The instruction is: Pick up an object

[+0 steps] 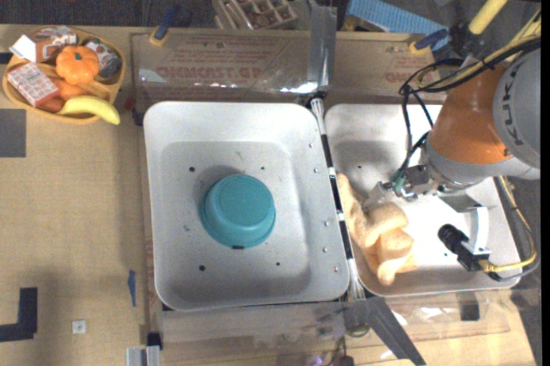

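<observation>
A teal bowl [239,210] lies upside down in the middle of the left white bin [172,132]. Several pale tan, bread-like pieces [384,235] are heaped in the front left corner of the right bin [369,128], one stretching along its left wall. My gripper [388,192] reaches down from the right and hangs low right at the top of that heap, by the upper tan piece. Whether it touches or holds a piece is unclear.
A basket of toy fruit [60,76], with a pumpkin and a banana, sits on the bench at the far left. A cardboard wall [232,59] runs behind both bins. The arm's orange band [468,119] hangs over the right bin's back half.
</observation>
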`<state>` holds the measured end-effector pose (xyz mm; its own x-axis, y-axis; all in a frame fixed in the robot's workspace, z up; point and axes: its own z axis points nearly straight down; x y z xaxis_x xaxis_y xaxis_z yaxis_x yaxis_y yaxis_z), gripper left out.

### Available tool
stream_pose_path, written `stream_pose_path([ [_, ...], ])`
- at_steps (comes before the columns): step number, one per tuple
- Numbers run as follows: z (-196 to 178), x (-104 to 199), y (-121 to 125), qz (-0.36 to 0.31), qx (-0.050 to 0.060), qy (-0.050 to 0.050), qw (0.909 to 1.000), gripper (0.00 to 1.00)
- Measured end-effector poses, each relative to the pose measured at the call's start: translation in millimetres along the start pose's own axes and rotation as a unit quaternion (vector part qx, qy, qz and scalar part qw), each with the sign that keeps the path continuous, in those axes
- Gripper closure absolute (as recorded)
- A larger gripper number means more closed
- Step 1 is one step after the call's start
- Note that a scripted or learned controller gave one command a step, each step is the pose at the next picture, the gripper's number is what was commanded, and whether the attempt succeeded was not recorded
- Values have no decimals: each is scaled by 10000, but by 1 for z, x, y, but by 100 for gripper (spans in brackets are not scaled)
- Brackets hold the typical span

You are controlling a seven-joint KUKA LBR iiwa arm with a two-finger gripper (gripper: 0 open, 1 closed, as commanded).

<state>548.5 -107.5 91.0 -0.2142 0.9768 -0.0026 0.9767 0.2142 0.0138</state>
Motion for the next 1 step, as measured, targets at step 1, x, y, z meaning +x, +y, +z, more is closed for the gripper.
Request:
stream_pose_path([
  [1,-40,-11,-73,-293,69,19,9995,0],
])
